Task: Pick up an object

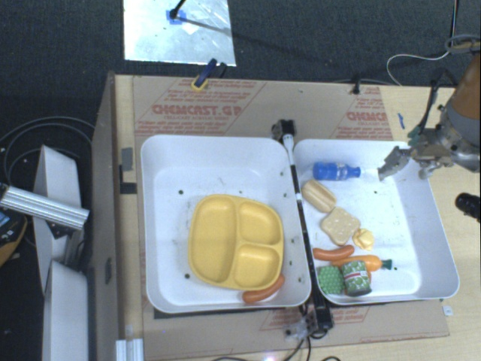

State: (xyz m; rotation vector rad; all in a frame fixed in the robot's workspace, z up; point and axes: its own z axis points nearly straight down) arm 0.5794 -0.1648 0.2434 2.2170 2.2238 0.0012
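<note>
Objects cluster in the right bin (pixel 443 273), which serves as landmark. Nearest the camera, at the bin's front edge: green can (pixel 357 278) beside a green ribbed piece (pixel 329 280); just behind them a carrot (pixel 366 262) and a sausage (pixel 333 253), both lying crosswise. Further back: small yellow chunk (pixel 364 238), toast slice (pixel 340 226), bread roll (pixel 318 196). Furthest back, near the bin's rear wall: blue bottle (pixel 335 172), long axis running left-right.

Gripper (pixel 409 162) sits over the bin's back right corner, two fingers splayed apart, nothing between them. No object is held.

Key relation: the blue bottle lies directly left of the gripper at about the same depth, near but apart, and is the closest candidate. Its long axis points roughly at the gripper, so a grasp across the body likely needs the fingers to straddle it front to back.

Left bin (pixel 161 201) holds a yellow divided plate (pixel 234 241) and a second sausage (pixel 263 291).
</note>
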